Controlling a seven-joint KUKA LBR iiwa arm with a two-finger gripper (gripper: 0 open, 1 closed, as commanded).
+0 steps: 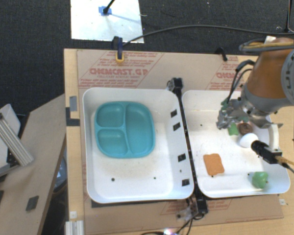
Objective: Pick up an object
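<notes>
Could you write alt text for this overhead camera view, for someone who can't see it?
A grey and orange robot arm's gripper hovers low over small items in the right bin, near an orange piece and a green object. The left bin holds a teal divided plate.

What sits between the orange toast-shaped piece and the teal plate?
The black hinged divider where both bins meet, plus bare white floor, between the toast piece and teal divided plate.

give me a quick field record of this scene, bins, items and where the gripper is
left bin: holds a teal divided plate
right bin: holds an orange flat piece, a green object, a white round object, a brown object
gripper: low over the right bin's far right part, beside the brown and white objects
grasp: cannot tell
bench: brown board under both bins
</notes>
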